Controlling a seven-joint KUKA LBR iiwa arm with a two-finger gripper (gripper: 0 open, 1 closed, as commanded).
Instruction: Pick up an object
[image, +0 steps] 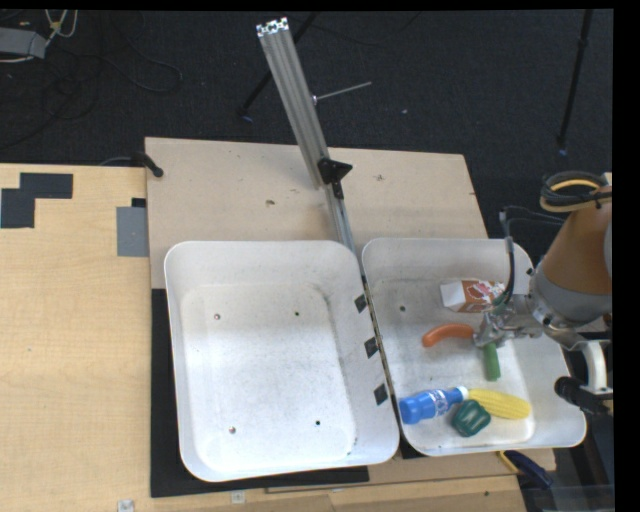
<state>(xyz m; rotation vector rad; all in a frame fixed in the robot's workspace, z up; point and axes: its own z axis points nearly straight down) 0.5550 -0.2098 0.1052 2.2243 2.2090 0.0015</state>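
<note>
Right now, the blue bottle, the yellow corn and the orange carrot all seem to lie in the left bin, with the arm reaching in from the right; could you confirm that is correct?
Not quite: the camera view shows the blue bottle, the yellow corn and the orange carrot lying in the right bin, not the left bin. The arm does reach in from the right.

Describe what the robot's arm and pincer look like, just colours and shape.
The arm enters from the right as a bulky rounded body: an orange-brown band on top, grey below. A dark cable arcs near its wrist. The pincer is small, grey and metallic, much slimmer than the arm, and too blurred to make out finer detail or markings.
</note>
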